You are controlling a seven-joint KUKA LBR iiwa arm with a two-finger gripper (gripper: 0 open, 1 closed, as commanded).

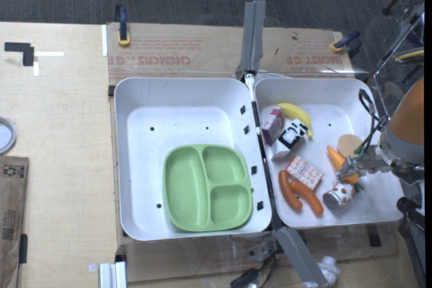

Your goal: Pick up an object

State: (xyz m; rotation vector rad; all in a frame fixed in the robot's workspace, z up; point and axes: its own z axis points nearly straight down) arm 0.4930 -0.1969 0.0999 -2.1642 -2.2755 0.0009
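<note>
Several candidates: the right bin (317, 94) holds a banana (295, 112), a small dark carton (272, 125), a black-and-white box (292, 134), a patterned cracker pack (304, 172), two sausages (300, 191), a carrot (335, 158), a tan disc (349, 144) and a small printed can (339, 195).
Where the arm is: the gripper (354, 169) sits low at the right side of that bin, just above the can and the carrot's lower end.
Jaws: their state cannot be told from here; nothing is visibly held between them.
Likely target: the can or the carrot, judging by closeness.
Can, handling: probably light and stiff, with a smooth rounded side that could roll or slip; it lies tilted, so a grip across its body looks safest.
Carrot, handling: looks like a hard toy, light and tapering; take it across the thicker middle, not the tip.
Sausages: curved and glossy, likely slippery; they lie touching each other, so parting one would be awkward.
Crowding: the can, carrot and disc lie near one another and near the bin's right wall, leaving little side room.
Surface: smooth white bin floor, shallow walls; things may slide when nudged.
Left bin (135, 145): a green divided tray (208, 187) rests on its floor.
Tabletop (54, 145): pale wood, with clamps at the back edge.
</note>
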